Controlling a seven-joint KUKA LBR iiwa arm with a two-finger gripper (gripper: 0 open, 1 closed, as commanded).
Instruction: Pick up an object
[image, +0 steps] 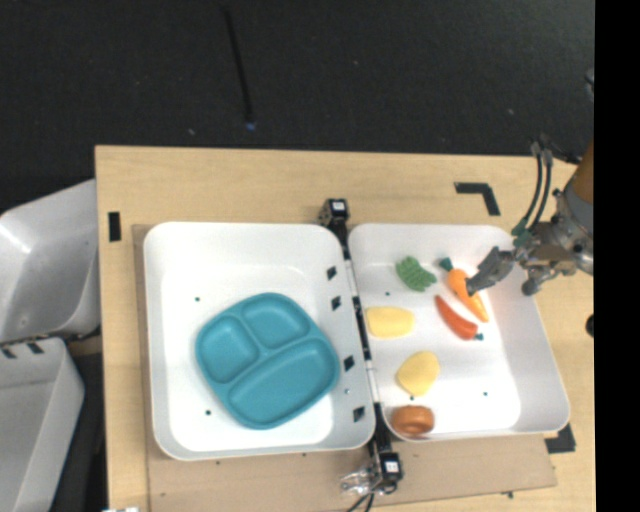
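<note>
- Your claw (508, 272) is hanging at the three o'clock edge of the right bin (535, 385), its two fingers spread apart and pinching nothing.
- One dark finger (487, 270) is reaching toward nine o'clock and sitting right at the orange carrot (463, 289), close enough that contact cannot be judged.
- You are looking at a red pepper (457, 317) lying just beside the carrot, at its seven o'clock.
- A green leafy piece (414, 272) is resting near the bin's twelve o'clock side.
- Two yellow pieces are lying toward the middle: one yellow piece (389, 321) near the divider, another yellow lump (418, 372) at its five o'clock.
- A brown-orange round item (411, 419) is sitting at the bin's seven o'clock corner.
- In the left bin (170, 300), a blue divided plate (265, 358) is lying flat on the wooden desk's (250, 180) nine o'clock half.
</note>
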